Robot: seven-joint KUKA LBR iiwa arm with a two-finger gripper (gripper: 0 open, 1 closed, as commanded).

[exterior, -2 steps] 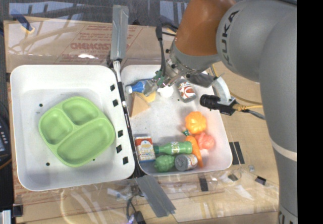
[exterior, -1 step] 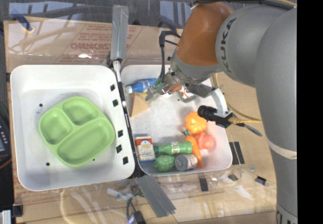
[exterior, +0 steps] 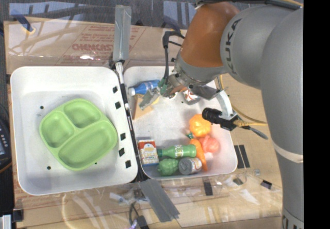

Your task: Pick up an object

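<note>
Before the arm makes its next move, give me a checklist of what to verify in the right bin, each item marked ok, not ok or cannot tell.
1. Gripper is over the right bin: ok, at its far left end.
2. An object lies near the gripper: ok, the blue bottle and wooden block are beside it.
3. Object held between the fingers: cannot tell, the wrist hides the view.
4. Near-end items lie apart from the gripper: ok, green bottle, can, orange pepper.
5. Green divided plate sits in the left bin: ok.
</note>
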